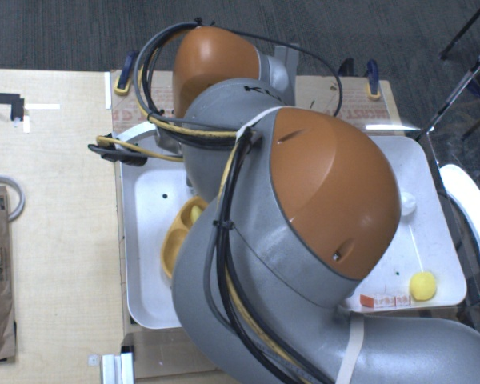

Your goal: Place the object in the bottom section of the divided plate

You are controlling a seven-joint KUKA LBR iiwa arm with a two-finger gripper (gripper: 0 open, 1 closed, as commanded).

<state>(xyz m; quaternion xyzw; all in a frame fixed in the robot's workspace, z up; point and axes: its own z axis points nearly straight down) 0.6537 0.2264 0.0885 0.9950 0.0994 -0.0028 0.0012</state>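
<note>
- The claw is hiding beneath the arm [304,238]; whether it is clenched or released, I cannot tell.
- The arm is bending low over both bins, its orange joints covering most of the left bin [144,294].
- The yellow plate [176,242] is peeking out at the arm's left, in the left bin.
- A yellow ball [422,286], probably the object, is lying in the right bin's [432,214] near right corner, well apart from the plate.
- The placing is looking unfinished; the next move is calling for confirming a grasp.
</note>
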